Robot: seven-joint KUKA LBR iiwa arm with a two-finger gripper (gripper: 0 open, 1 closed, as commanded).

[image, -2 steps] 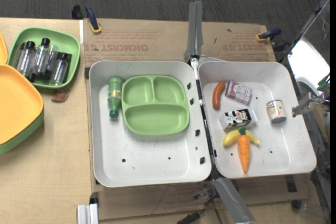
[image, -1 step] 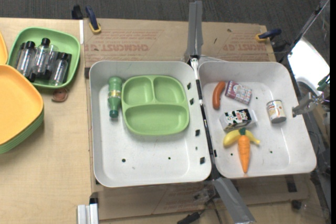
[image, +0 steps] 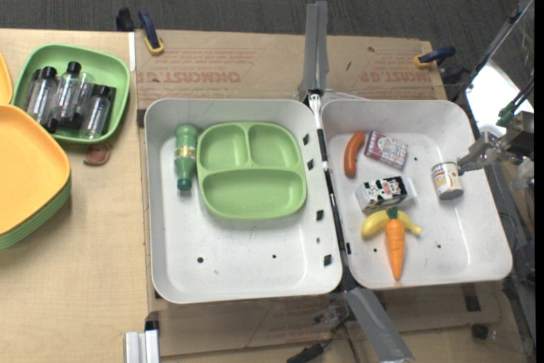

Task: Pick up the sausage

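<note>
from my seat i see the gripper [image: 478, 155] at the right rim of the right bin [image: 476, 259], coming in from the right edge; it is small and partly blurred there, and i cannot tell how it is set, though nothing shows in it. just beside it, inside the bin, lies one small can [image: 445, 181] with a white label, on its side. moving left i count one pink carton [image: 385, 150], one black-and-white carton [image: 384, 192], one yellow banana [image: 378, 224] and one carrot [image: 395, 242], the carrot lying across the banana with its green top up against the black-and-white carton. the one sausage [image: 353, 154] is orange-red, lying near the bin's upper left corner, just left of the pink carton and well apart from the gripper. across the divider, the left bin [image: 238, 268] bears one green divided plate [image: 252, 169] with three compartments and one green bottle [image: 184, 155] lying just beside the plate's left edge. further left on the bench, one green tray [image: 34, 64] holds four small dark-capped bottles [image: 72, 100], and a stack of yellow plates [image: 30, 178] sits at the left edge.
</note>
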